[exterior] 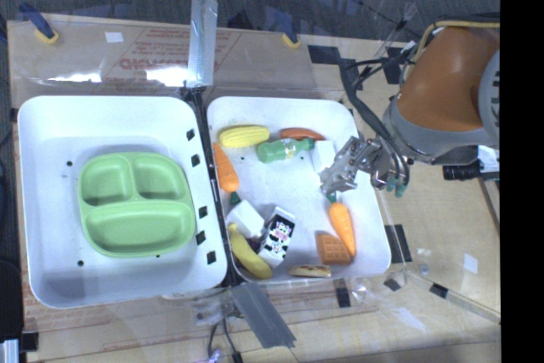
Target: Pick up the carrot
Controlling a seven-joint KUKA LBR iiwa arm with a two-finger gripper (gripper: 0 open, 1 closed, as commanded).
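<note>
An orange carrot (342, 228) lies in the right bin (280, 108), near its right wall, with its thick end toward the front. A second orange carrot-like piece (225, 169) lies along that bin's left wall. My gripper (338, 175) hangs over the right part of the bin, just behind the first carrot's narrow end. It is open and nothing sits between its fingers. The grey arm with its orange band (446, 85) reaches in from the right.
The right bin also holds a corn cob (244, 136), a green bottle (285, 150), a red-orange piece (302, 133), a banana (248, 252), a black-and-white carton (277, 235), a white block (247, 218) and a waffle (333, 248). In the left bin lies a green divided plate (134, 203).
</note>
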